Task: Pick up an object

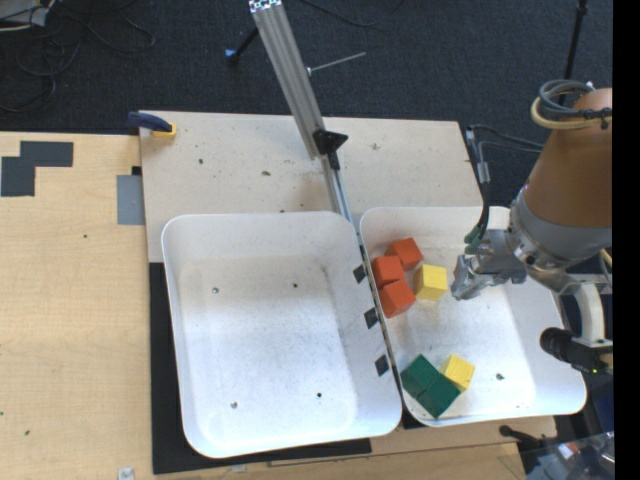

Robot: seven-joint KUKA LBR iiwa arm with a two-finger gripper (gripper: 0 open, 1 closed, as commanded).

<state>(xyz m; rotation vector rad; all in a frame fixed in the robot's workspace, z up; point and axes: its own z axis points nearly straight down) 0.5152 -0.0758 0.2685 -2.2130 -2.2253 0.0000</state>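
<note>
The right bin (505, 333) holds several small blocks. Three orange blocks (396, 273) cluster against its left wall, with a yellow block (432, 281) touching their right side. Near the front edge lie two green blocks (428, 383) and a second yellow block (459, 371). My gripper (466, 282) hangs low in the right bin, just right of the upper yellow block. It is a small gap away from that block, and nothing shows in its grasp. The orange-banded arm (570, 183) reaches in from the right.
The left bin (260, 318) sits beside the right one, with black clips (364, 274) along the shared wall. A slanted metal pole (292, 73) rises behind the bins. A blue and yellow clamp (152, 123) lies at the bench's back left corner.
</note>
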